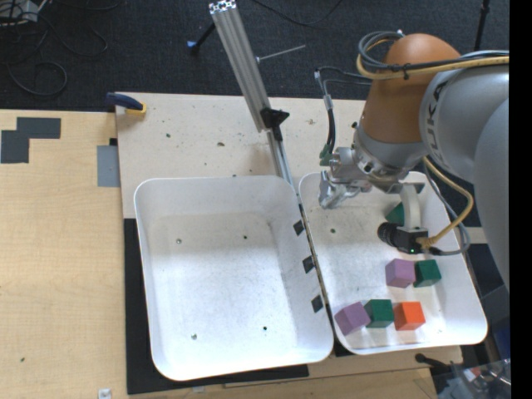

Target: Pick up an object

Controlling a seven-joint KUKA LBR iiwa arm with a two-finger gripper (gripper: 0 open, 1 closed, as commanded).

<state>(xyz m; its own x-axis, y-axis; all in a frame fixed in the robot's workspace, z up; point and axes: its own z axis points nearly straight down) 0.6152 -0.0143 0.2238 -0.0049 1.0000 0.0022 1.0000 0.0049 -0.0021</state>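
Down in the right bin (465,327), five small blocks sit in a loose cluster at the near end. A purple block (401,273) and a green block (428,272) lie side by side, touching or nearly so. Nearer the front rim, three more run in a row: a purple one (352,317), a green one (380,312) and an orange one (409,315), close-packed, the row running roughly across the bin. They are cubes, so no long axis to speak of; the front purple one sits turned a little against the rest. Another bit of green (397,214) peeks out behind the arm's hardware, too hidden to make out.

The pincer (332,194) hangs at the far left corner of that bin, close to the divide between the bins, well apart from the block cluster. Nothing shows between its fingers. Whether they are apart or together I cannot tell; the metal there is a blur of grey.

The arm (416,98) comes in from the right, its orange band bulging above the wrist, the wrist bent down and leftward into the bin. Cables loop over the top, and a black fitting (401,237) with a small green light hangs below the wrist.

The left bin (150,223) lies alongside. A metal rail (241,56) slants from the far side down to the seam between the bins. Both bins rest on the table (50,264).
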